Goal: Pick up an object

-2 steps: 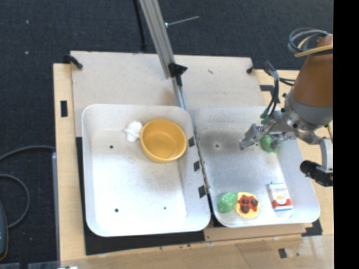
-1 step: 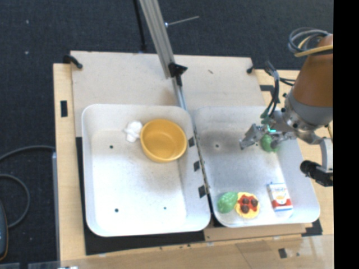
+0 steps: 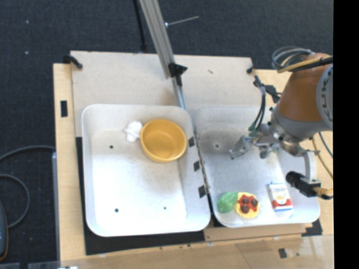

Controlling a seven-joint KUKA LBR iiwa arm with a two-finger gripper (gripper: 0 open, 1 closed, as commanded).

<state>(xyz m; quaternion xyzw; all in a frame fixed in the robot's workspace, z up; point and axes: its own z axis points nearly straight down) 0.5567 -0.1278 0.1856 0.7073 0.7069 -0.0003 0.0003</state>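
My gripper hangs over the middle of the right bin, below the orange wrist band; its metal fingers point left and down with nothing visible between them. A small white and red carton lies at the right bin's front right. Beside it sit a round red and yellow toy and a green piece at the front edge. In the left bin a yellow bowl rests at the back right, with a small white object touching its left side.
A slanted metal pole rises from behind the bins' shared edge. The arm's body and cables crowd the right bin's back right. A black fitting sticks out near the carton.
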